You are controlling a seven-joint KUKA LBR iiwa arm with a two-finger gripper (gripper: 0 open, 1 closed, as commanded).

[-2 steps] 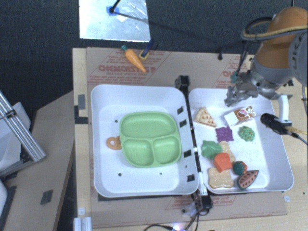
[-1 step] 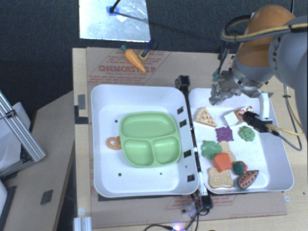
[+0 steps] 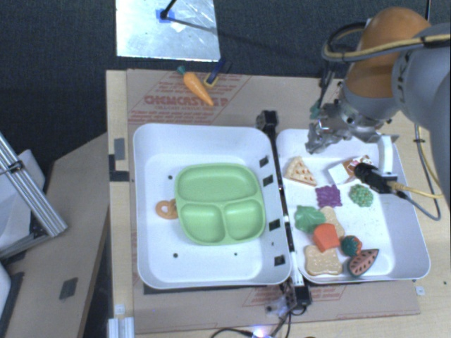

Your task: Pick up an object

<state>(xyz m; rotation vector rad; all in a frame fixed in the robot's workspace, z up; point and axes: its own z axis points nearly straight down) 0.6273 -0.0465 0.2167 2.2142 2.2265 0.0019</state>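
The gripper (image 3: 318,143) hangs over the back part of the right bin (image 3: 409,255), near the wall between the two bins. It is too dark and small to tell how it is set.

The right bin holds many toy foods. A pizza slice (image 3: 301,171) lies just below the gripper. Near it sit a purple piece (image 3: 328,196), a bumpy green ball (image 3: 361,195) and a leafy green piece (image 3: 308,217). Lower down are an orange block (image 3: 325,236), a piece of toast (image 3: 323,260), a strawberry (image 3: 350,245) and a watermelon slice (image 3: 363,261).

The left bin (image 3: 151,189) holds a green tray (image 3: 217,203) with three parts and a small pretzel (image 3: 166,209) just beside it. A toy carrot (image 3: 197,88) lies on the table (image 3: 84,189) behind the bins.
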